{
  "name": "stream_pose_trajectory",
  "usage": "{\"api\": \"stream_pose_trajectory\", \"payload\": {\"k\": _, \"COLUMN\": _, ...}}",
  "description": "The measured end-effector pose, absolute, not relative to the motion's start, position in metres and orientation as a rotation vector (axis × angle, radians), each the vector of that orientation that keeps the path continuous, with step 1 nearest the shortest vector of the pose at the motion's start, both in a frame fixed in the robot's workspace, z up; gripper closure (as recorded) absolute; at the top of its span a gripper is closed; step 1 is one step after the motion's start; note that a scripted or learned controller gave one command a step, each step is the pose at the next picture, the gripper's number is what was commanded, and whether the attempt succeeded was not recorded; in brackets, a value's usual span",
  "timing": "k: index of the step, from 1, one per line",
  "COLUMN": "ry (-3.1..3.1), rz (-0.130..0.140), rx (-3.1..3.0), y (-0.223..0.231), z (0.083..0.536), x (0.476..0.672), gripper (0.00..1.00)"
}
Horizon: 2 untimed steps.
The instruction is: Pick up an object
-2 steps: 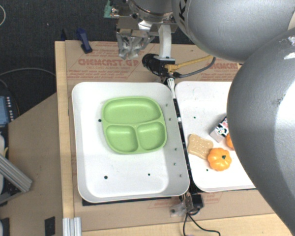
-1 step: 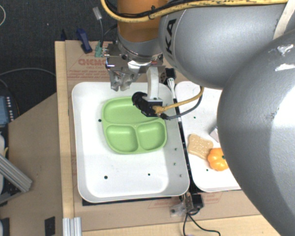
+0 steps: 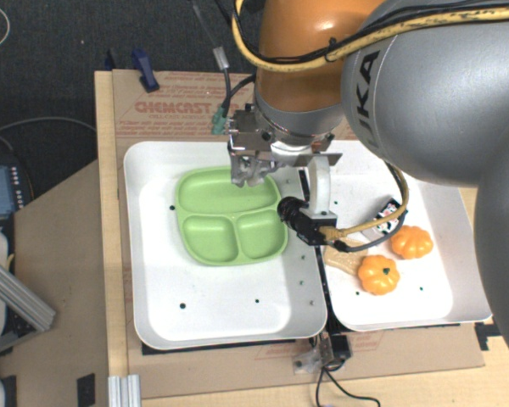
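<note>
We see the end effector lowered into the left bin, its tips sitting at the far rim of the green divided plate. The fingers look drawn close together, though we cannot tell whether they pinch the plate's edge or merely touch it, so we do not count anything as held. The plate lies flat in the far half of the left bin, its large compartment toward the far side and its two smaller ones toward the near side. A thin raised rim is probably the only part a narrow two-finger grasp can close on, which would explain why the arm comes down at the edge and not over the middle.

In the right bin two small orange pumpkins rest just beside each other near the middle, with a pale wooden piece lying to their left by the dividing wall. They sit apart from the end effector, under the arm's cabling.

We judge the attempt to be at the moment of contact; a shallow, smooth rim could slip out when lifted.
</note>
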<state>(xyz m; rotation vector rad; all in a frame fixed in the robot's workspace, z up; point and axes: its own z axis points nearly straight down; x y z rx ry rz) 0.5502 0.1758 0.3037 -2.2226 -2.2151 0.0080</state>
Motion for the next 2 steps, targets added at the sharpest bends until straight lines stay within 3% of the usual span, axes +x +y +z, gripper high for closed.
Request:
{"api": "stream_pose_trajectory", "payload": {"k": 1, "ry": -2.217, "rz": -0.008, "rx": -2.23, "y": 0.1056, "z": 0.3979, "x": 0.4768, "gripper": 1.0}}
{"api": "stream_pose_trajectory", "payload": {"k": 2, "ry": -2.223, "rz": -0.004, "rx": -2.223, "y": 0.11, "z": 0.4038, "x": 0.4802, "gripper": 1.0}}
